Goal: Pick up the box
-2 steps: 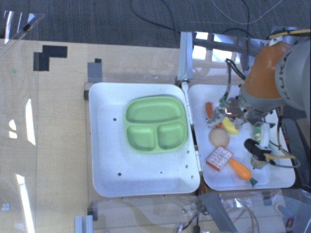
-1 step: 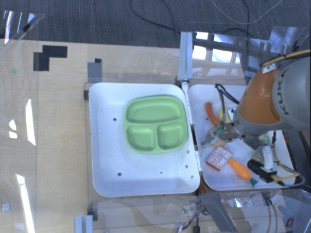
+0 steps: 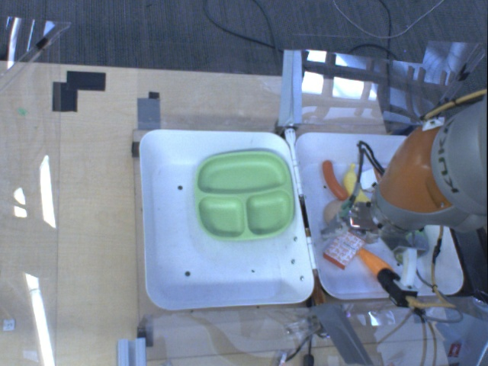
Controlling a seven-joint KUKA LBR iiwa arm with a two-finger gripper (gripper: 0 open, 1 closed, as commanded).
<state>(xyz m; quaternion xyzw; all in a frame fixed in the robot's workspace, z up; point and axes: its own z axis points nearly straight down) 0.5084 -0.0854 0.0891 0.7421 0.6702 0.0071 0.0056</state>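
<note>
**Reaching for the box:** a grey-and-orange KUKA arm lowers its gripper [image 3: 357,221] into the white bin [image 3: 314,166] beside the one holding a green divided tray [image 3: 245,193]. The small red-and-white box [image 3: 343,248] lies flat on that bin's floor. It is across the dividing wall from the tray, just past the tray's arm-side edge and a little nearer the camera than the tray's near corner. The gripper hangs just above the box on the side away from the tray. From here, one cannot tell whether it is released or clenched, or whether it touches the box.

An orange carrot-like piece [image 3: 374,260] lies just beside the box, farther from the tray. A red sausage shape [image 3: 329,175] and a yellow piece [image 3: 349,180] lie level with the tray's middle.

The box looks not yet lifted, so this appears to be the approach. The next move calls for centring over the box, straddling its narrower span clear of the carrot piece, then closing and lifting straight up.
</note>
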